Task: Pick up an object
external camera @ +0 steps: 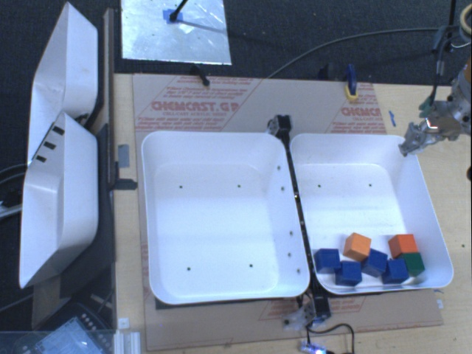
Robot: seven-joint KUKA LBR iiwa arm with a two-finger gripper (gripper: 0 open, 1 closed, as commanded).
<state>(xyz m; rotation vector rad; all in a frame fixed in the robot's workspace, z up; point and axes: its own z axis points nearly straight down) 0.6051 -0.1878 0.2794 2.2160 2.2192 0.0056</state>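
Note:
Several small blocks lie along the front of the right bin [346, 175]: an orange block [357, 245] and a second orange one [403, 244], blue blocks [327, 259] [349, 272] [375, 262] [394, 271], and a green block [414, 263] at the front right corner. My gripper [413, 140] hangs above the right bin's far right rim, well back from the blocks. Nothing shows between its fingers.
The left bin [221, 220] sits beside the right one, a black divider strip [293, 198] between them. Spare white bins [63, 153] lean at the far left. A metal plate [175, 21] lies beyond the bench, and a yellow-blue clamp [352, 84] stands at the back.

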